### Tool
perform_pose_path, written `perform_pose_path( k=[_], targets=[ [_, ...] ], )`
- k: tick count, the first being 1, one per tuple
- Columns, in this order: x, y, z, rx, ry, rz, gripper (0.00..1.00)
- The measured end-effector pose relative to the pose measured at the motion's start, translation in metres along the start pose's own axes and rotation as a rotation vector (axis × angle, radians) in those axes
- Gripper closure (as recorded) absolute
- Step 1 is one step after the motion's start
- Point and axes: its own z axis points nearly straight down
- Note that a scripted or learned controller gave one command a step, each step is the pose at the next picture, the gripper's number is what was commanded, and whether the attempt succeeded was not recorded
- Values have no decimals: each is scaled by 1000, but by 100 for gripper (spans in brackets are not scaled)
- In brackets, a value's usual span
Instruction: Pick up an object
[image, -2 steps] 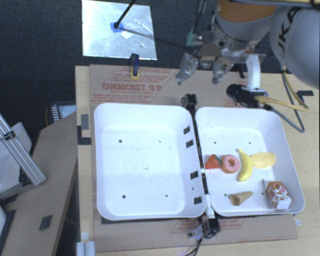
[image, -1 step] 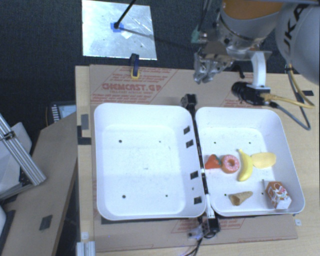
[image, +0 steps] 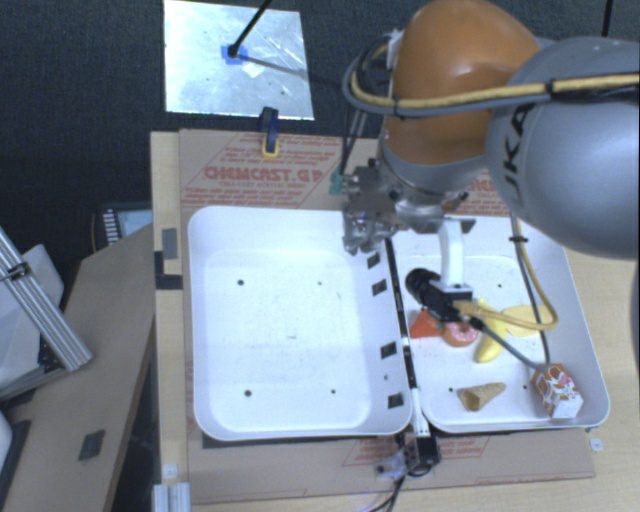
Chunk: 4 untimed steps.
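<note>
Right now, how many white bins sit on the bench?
2: the left bin, and the right bin beside it; the arm hides part of the right one.

A pale bench (image: 115, 290) lay under a printed cardboard sheet (image: 262, 170).
Two white bins sat side by side on the cardboard sheet, the left bin (image: 280, 330) and right bin (image: 560, 300) touching along its middle; a small clamp (image: 268, 133) sat at its far edge.

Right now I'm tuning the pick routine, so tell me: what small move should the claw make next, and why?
Probably a shift toward the view's lower right, to above the tan cone-shaped piece. The claw hangs by the far left rim of the right shallow white bin, with no object under it, while the cone lies in that bin's near part, apart from its neighbours.
</note>
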Motion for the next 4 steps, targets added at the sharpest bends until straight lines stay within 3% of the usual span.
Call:
perform_pose_path(
  k=[1, 2, 3, 4],
  targets=[
    [-9, -76, -155, -30, 7, 4, 100],
    [-9, -76, -38, -3, -2, 8, 100],
    [-9, -74, -56, -16, 2, 4, 100],
    [-70, -75, -9, -10, -1, 13, 100]
  ],
)
